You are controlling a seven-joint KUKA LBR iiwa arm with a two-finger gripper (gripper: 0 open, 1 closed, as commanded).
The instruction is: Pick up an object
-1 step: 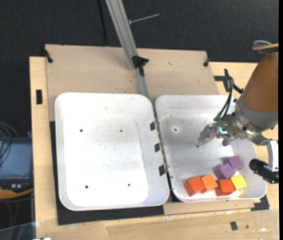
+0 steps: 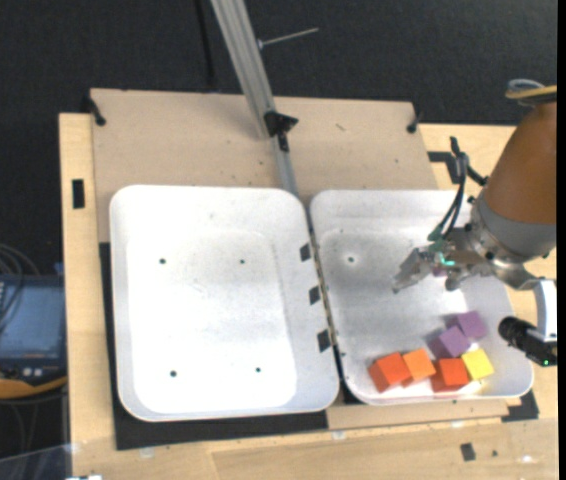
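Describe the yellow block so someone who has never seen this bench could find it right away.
Look in the right-hand white bin, at the corner nearest the camera, where a small cluster of blocks sits. The yellow block is at the right end of that cluster, beside an orange block and below the purple blocks. It is the only yellow one.

The arm [image 2: 523, 183] reached in from the right over the right bin [image 2: 363, 218], its gripper [image 2: 425, 268] above bare floor. Orange [image 2: 393, 370], purple [image 2: 460, 332] and yellow [image 2: 478, 364] blocks clustered in the bin's near right corner.
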